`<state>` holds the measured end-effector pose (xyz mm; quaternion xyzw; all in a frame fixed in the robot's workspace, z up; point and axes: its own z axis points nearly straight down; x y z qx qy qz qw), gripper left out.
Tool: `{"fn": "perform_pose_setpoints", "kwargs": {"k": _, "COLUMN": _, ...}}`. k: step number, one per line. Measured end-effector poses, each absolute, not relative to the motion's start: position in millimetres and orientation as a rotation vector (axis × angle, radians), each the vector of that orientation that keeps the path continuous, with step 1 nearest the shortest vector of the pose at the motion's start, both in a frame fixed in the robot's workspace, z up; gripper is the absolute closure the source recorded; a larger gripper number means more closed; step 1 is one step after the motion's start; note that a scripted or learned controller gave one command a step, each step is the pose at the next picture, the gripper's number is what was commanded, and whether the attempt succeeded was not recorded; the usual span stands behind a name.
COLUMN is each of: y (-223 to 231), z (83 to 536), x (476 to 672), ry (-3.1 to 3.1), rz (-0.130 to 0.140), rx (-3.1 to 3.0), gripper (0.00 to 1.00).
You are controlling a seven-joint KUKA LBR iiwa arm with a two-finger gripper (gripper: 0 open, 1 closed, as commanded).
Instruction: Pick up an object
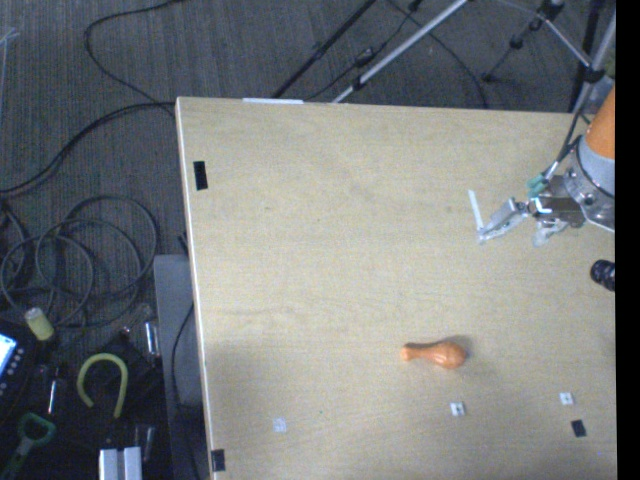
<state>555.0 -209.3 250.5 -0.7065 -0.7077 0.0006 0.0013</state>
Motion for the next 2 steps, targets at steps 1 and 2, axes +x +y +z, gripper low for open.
{"fn": "perform_pose_setpoints", "kwargs": {"k": 1, "y": -203.5, "z": 164.7, "x": 608.7, "ry": -2.243, "rz": 0.005, "rx": -2.198, "gripper": 0.0}}
{"fn": "perform_pose_setpoints", "kwargs": {"k": 2, "y": -216.7, "z": 83.4, "x": 659.9, "ry": -2.237, "rz": 0.007, "rx": -2.207, "gripper": 0.0}}
